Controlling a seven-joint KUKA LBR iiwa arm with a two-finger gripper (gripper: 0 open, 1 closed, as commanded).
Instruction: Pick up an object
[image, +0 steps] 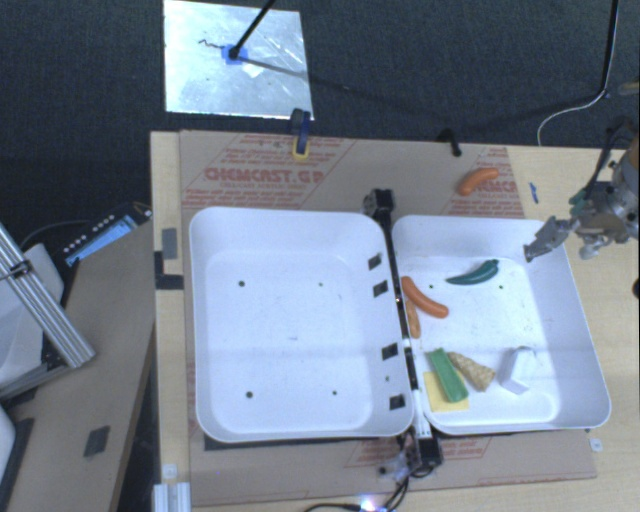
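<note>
A pale wooden bench (330, 170), lined with printed brown cardboard, is standing on dark carpet and carrying two shallow white plastic bins side by side. The left white bin (290, 325) is lying next to the right white bin (500, 335), the two meeting along a black clipped seam.

In the right bin, a curved dark green pepper-shaped toy (473, 273) is lying near the upper middle. Below and left of it, an orange sausage-shaped toy (424, 299) is resting close to the seam. Near the bottom edge, a green rectangular block (446, 375) is lying on top of a flat yellow square piece (442, 391), and a tan cone-shaped piece (472, 370) is touching the green block's right side. A small white-grey block (515, 371) is sitting just to the right of that cluster. A second orange sausage-shaped toy (479, 180) is lying outside the bins, on the cardboard above the right bin.

The grey two-finger gripper (560, 236) is hovering over the right bin's upper right corner, well apart from every toy. Its fingers are reading as spread apart, with nothing between them.
</note>
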